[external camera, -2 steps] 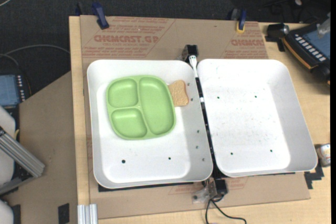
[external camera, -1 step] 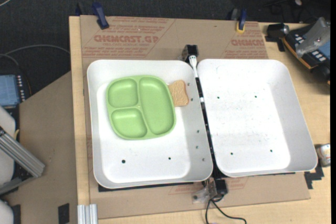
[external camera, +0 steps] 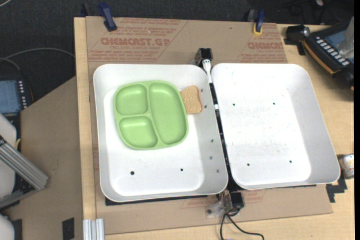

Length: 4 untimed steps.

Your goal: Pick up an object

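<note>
Green divided plate [external camera: 151, 115] with three compartments lies in the left bin [external camera: 169, 177], toward its back. Just beside its right edge, touching it, lies a tan, toast-like piece [external camera: 192, 99] near the divide between the bins. Beside it, the right bin [external camera: 270, 126] sits on the cardboard-covered table [external camera: 140, 39], clamped at the back.

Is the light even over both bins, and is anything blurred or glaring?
Camera view: soft, even light; the left bin and right bin show mild sheen without harsh glare; the green plate and tan piece are slightly soft, with faint shadows.
</note>
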### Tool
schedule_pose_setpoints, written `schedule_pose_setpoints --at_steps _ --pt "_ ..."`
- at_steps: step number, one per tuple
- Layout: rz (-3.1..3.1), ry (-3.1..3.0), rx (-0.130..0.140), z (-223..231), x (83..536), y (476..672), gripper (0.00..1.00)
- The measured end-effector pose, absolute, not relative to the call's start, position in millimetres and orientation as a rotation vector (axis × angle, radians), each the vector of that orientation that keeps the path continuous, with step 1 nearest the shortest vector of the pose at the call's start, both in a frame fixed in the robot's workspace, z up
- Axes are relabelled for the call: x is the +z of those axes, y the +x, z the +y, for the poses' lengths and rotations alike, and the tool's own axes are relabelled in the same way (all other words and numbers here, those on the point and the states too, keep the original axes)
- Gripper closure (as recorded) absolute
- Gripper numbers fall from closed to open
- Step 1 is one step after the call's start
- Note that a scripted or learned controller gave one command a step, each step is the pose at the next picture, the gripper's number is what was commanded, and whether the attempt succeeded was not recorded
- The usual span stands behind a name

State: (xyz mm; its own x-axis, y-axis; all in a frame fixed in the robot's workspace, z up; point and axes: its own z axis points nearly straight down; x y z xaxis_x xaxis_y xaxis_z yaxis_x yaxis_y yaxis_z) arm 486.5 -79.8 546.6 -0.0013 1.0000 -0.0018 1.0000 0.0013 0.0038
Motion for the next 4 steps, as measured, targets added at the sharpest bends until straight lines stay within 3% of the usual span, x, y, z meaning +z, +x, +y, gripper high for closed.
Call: schedule_pose_setpoints --at_steps 1,2,3,4 --pt "2.231 2.226 -0.013 -52.9 434.1 478.3 1.0" --pt "2.203 2.219 0.01 -120.7 541.7 479.2 1.0" --pt "2.231 2.226 -0.011 -86.9 424.7 478.7 1.0" --pt "2.233 2.223 -0.01 -37.9 333.5 478.5 1.0"
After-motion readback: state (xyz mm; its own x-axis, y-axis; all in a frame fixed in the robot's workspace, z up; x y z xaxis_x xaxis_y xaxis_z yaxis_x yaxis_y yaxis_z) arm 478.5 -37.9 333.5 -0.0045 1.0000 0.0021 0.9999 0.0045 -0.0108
